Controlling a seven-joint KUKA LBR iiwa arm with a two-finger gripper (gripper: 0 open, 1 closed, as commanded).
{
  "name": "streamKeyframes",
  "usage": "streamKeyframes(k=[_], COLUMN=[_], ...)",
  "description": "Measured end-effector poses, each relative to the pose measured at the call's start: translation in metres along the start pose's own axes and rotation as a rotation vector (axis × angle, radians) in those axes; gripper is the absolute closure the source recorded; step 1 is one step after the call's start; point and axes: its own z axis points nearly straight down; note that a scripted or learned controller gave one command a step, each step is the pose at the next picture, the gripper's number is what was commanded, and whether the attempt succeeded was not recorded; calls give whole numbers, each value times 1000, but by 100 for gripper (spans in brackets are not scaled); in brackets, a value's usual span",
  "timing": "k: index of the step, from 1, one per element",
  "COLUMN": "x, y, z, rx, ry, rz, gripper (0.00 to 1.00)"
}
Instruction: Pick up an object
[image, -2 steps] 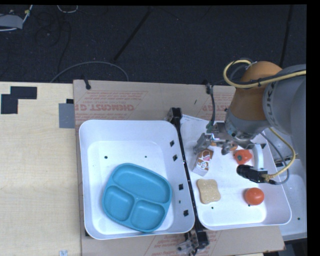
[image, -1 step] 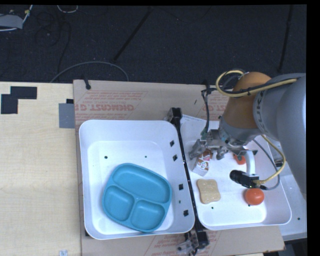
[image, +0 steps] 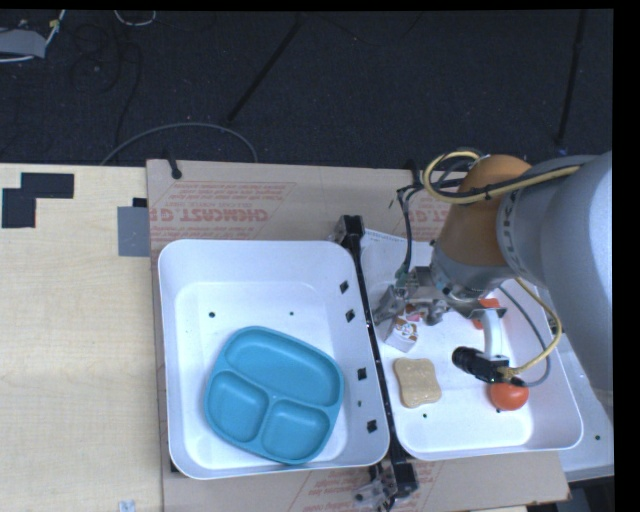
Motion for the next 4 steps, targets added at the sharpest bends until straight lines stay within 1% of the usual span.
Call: streamKeyframes(k=[1, 2, 3, 4], x=[-1, -3, -4, -5], y=[1, -1, 1, 1], z=[-13, -55, -118, -150], rx=[-4, -7, -9, -7], ry=[0, -1, -1, -1], rz=[4, 7, -3, -2], gripper=[100, 100, 100, 100])
